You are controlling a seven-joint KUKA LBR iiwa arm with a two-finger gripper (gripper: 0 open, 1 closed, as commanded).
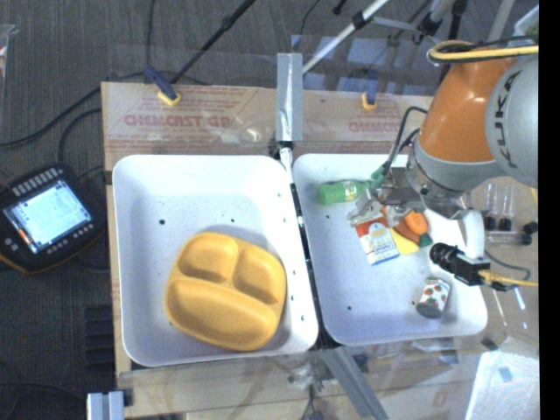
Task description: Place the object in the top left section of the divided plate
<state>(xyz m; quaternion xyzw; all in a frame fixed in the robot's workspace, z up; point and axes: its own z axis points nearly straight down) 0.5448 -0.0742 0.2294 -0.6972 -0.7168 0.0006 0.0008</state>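
1. Yellow divided plate [227, 290], with three moulded sections, lies in the left white bin [140, 234] on the desk, well to the left of the fingers and across the rim where the two bins meet.
2. Grey robot arm [477, 125] with an orange band reaches in from the right and bends down over the upper middle of the right white bin [350, 313].
3. Fingers [394, 201] sit low over a small cluster of objects in that bin. The arm's wrist covers them from above, so I cannot tell whether they are spread or pressed together, or whether anything sits between them.
4. Green bottle [341, 191] lies on its side just to the left of the fingers, near the bin's upper edge.
5. Small red and white carton [378, 239] lies flat just below the fingers, tilted slightly.
6. Orange object [411, 227], possibly a toy carrot, lies just to the right of the carton and right beside the fingers. All three lie in the right bin, well apart from the plate.
7. Small patterned can [432, 297] lies lower right of the fingers, near the bin's bottom right corner.
8. Handheld controller [45, 217] with a lit screen rests on the dark floor, far to the left, beyond the left bin.
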